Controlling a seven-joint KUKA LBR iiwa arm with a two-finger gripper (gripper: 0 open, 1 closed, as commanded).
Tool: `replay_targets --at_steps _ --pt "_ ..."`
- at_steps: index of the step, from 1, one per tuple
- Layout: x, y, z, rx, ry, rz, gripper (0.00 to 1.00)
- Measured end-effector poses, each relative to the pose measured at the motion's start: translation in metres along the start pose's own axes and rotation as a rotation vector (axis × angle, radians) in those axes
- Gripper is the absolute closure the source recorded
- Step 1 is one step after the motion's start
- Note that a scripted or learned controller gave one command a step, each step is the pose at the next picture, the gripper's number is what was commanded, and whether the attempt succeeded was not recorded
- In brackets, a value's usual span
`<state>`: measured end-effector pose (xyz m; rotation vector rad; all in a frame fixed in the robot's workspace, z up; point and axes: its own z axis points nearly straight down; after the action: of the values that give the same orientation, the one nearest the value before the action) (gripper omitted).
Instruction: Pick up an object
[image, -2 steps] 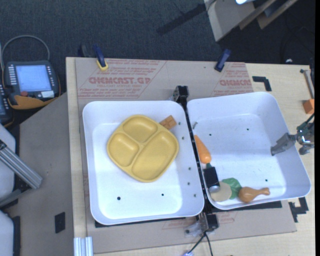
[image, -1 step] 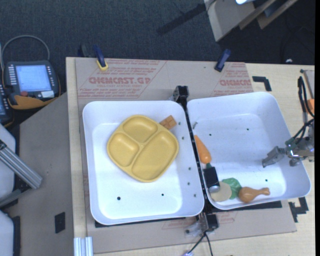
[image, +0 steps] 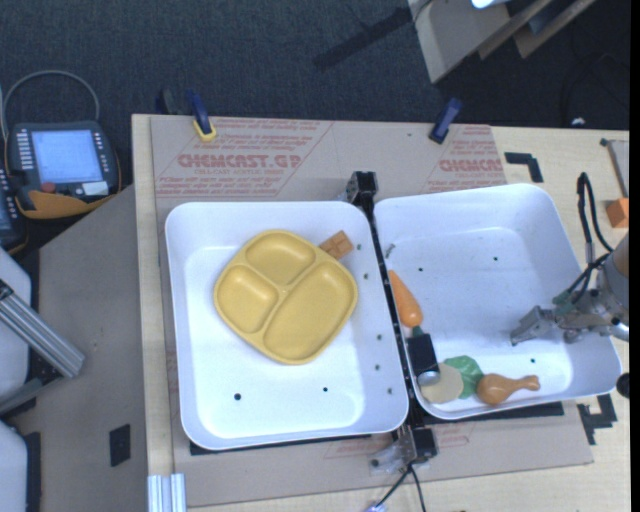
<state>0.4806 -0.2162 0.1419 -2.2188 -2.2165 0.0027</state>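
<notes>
Jaws (image: 535, 328), seemingly empty, hover near drumstick (image: 506, 385).

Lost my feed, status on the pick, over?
Pincer low in right white bin, holding nothing. Orange carrot, brown drumstick untouched. Path unobstructed.

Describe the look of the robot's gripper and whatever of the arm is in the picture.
The grey metal two-finger gripper is built of slim, angular metallic links, with a bulkier grey body behind it toward the right edge. Thin dark cables loop above it along the right side of the shallow white right-hand bin. A small patch of orange sits at the right edge higher up. No markings can be made out.
</notes>
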Motion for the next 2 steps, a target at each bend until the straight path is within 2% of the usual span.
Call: replay_targets --at_steps 1,2 --pt "0.001 0.0 0.049 -0.001 0.002 -0.001 0.0" --pt "0.0 0.005 0.033 -0.017 -0.005 -0.002 1.0"
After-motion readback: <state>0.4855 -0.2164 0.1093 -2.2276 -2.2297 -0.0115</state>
